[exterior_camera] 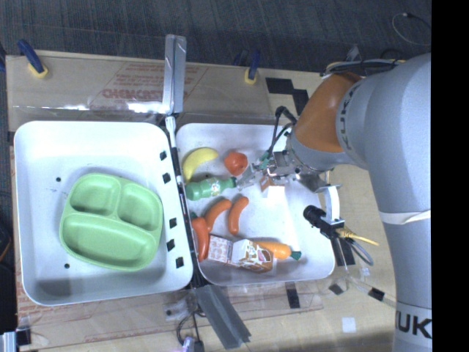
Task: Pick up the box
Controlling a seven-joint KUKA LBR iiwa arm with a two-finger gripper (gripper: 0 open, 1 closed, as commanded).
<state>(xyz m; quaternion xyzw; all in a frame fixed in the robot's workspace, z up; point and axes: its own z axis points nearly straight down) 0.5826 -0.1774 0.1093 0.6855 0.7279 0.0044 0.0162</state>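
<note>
The box [239, 254] is a small printed carton lying on its side near the front wall of the right bin [311, 270]. An orange carrot [279, 250] lies against its right end. My gripper [262, 174] hangs low over the middle back of the same bin, just right of a red tomato [235, 161], about a hand's width behind the box and apart from it. Nothing shows in the gripper's grasp.
In the right bin a yellow banana [199, 160], a green bottle [209, 188] and three orange sausages [218, 211] crowd the left side. The left bin [44, 145] holds a green divided tray [113, 220]. A metal divider [174, 72] stands between the bins.
</note>
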